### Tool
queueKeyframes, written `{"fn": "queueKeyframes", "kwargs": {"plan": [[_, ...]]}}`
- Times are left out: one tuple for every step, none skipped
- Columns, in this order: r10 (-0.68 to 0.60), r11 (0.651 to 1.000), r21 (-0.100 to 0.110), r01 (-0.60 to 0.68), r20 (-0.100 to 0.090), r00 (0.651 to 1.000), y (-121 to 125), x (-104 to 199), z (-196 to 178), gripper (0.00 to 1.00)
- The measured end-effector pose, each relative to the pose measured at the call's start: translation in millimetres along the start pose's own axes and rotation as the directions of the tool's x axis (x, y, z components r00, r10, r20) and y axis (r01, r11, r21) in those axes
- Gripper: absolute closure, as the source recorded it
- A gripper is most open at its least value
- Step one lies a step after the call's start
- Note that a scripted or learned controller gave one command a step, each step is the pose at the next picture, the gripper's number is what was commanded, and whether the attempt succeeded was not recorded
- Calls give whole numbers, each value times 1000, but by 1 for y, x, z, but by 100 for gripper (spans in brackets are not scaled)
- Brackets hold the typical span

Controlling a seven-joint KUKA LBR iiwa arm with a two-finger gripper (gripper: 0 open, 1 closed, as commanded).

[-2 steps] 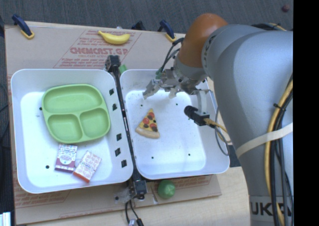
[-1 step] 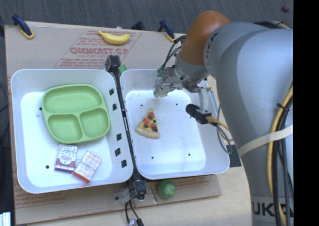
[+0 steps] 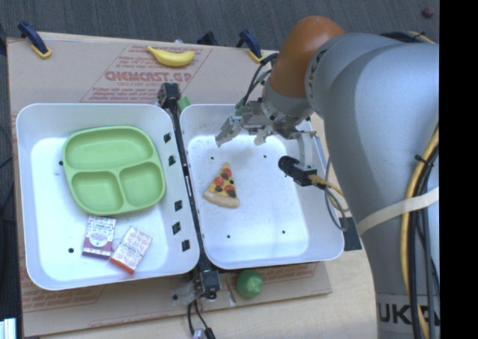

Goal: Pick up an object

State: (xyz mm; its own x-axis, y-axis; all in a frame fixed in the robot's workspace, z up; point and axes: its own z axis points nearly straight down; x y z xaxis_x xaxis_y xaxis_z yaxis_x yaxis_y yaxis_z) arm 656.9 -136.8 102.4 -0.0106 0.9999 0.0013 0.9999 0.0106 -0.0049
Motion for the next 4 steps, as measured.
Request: {"fn": "queueKeyframes", "kwargs": {"plan": [[-2,1000,0,2,-1,1000,0,0,-11,100],[-3,1000,1,3,-1,1000,0,0,-11,0],[4,1000,-1,-4,0,1000,0,-3,-11,0],[3,1000,-1,-3,1,1000,0,45,-16,0]]}}
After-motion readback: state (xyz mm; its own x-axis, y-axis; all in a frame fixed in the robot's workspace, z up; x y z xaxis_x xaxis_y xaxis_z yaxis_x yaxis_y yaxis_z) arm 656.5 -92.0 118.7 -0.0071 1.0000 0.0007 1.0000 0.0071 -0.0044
